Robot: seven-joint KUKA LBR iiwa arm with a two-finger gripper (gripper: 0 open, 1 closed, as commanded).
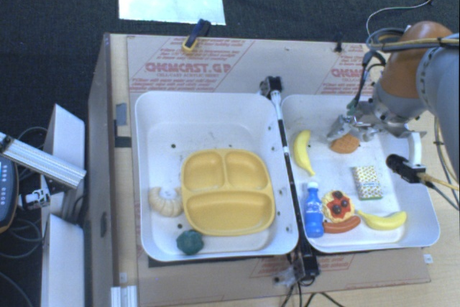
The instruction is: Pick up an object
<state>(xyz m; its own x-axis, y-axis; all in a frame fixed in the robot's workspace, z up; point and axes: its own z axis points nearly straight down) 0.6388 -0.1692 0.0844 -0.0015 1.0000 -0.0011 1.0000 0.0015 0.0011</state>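
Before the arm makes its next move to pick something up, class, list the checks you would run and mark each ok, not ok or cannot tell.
1. Gripper is over the right bin: ok.
2. A target lies under it, the orange-brown piece: ok.
3. Piece between the fingers: cannot tell.
4. Neighbours stand apart from the piece, the nearest being the banana: ok.
5. Cable by the checked box is clear of the arm's path: cannot tell.

I count two bins (215, 108), two bananas (303, 152), one yellow plate (227, 192), one bottle (313, 210), one croissant (165, 201).
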